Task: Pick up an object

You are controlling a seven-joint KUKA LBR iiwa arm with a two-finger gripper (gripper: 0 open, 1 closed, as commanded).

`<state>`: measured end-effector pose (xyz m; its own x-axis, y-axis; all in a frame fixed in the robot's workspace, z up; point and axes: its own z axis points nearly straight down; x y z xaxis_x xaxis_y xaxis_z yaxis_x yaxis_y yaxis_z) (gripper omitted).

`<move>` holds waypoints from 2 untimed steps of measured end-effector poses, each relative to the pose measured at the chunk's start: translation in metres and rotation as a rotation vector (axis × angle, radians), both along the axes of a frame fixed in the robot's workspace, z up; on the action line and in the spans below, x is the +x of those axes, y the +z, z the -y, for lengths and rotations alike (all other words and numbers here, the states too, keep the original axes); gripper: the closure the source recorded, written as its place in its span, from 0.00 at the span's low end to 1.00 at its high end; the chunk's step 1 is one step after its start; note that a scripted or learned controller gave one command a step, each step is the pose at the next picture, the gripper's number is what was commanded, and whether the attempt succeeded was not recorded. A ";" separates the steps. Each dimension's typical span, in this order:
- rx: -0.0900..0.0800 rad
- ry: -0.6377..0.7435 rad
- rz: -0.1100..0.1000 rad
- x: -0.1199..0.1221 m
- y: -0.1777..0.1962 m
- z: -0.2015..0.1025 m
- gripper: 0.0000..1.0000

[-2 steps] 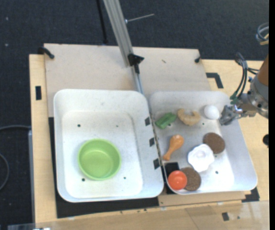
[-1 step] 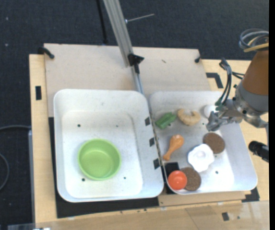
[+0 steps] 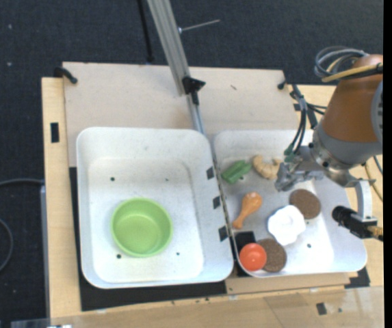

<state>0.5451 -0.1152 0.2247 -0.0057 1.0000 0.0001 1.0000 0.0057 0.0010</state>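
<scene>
We see the gripper (image 3: 286,178) low over the right bin (image 3: 319,255), but cannot tell its opening or whether it grips anything. Just left of it lies a beige piece (image 3: 265,167); farther left a green piece (image 3: 235,171); below it a brown disc (image 3: 306,203) and white piece (image 3: 286,224).

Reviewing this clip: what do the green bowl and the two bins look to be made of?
Green bowl: probably plastic; uniform lime colour, smooth, a soft sheen on the rim. Left bin and right bin: likely moulded plastic; matte white with faint speckling, rounded corners and thin raised rims. Nothing visible rules out coated metal.
</scene>
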 end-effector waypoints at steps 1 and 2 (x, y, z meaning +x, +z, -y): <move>0.002 0.002 0.001 -0.014 0.010 -0.048 1.00; 0.002 0.002 0.000 -0.017 0.002 -0.104 1.00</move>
